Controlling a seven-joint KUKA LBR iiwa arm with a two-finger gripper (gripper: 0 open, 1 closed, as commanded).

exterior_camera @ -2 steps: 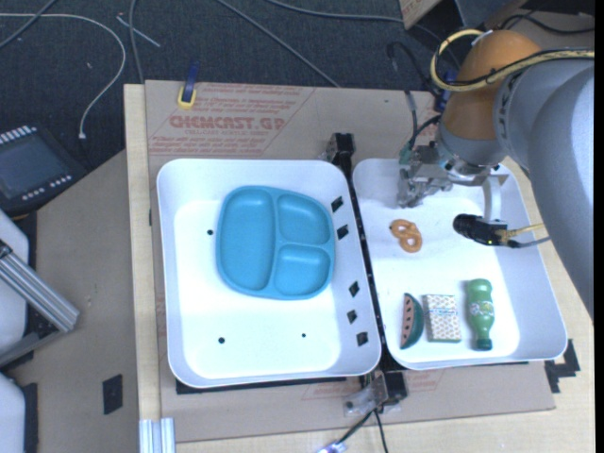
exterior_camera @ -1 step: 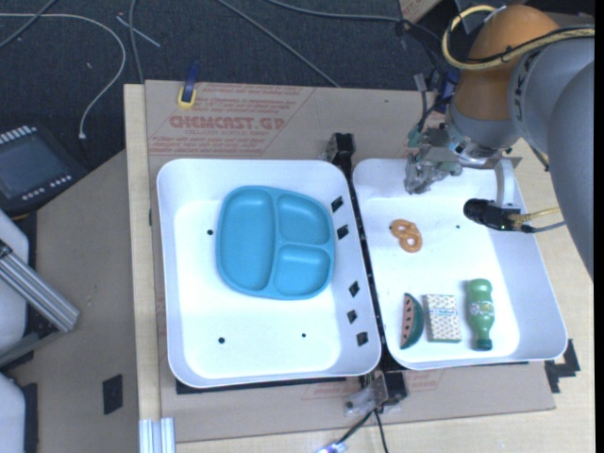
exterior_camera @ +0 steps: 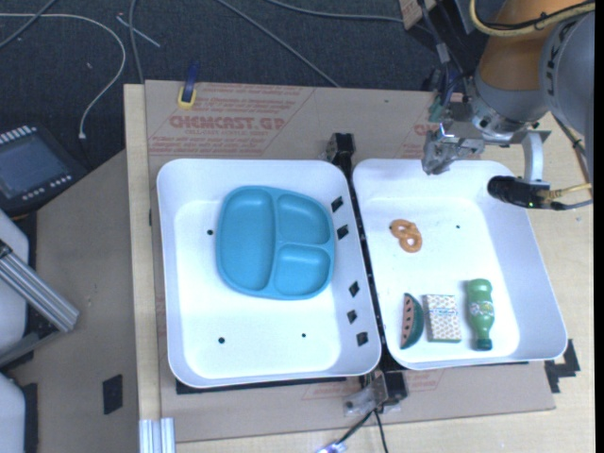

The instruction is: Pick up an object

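A: Here's the bench from above, and the arm [exterior_camera: 533,45] reaches in from the right, its orange band up by the top corner.

B: The gripper [exterior_camera: 436,161] hangs over the far rim of the right bin [exterior_camera: 528,262]. Nothing shows between its fingers; whether they're spread or pinched together, I can't tell from this slant.

A: And the pickings in that bin?

B: A small brown pretzel [exterior_camera: 406,235] sits alone toward the middle-left, well apart from the gripper. Along the near edge, three in a row: a watermelon slice [exterior_camera: 410,321] on the left, a speckled square sponge-like block [exterior_camera: 442,317] just beside it, and a green bottle [exterior_camera: 479,313] lying on the right.

A: The left bin [exterior_camera: 189,281]?

B: A blue divided plate [exterior_camera: 276,243], three compartments, lying flat near the centre.

A: Both bins rest side by side on a cardboard sheet [exterior_camera: 236,111], black clips along the seam between them.
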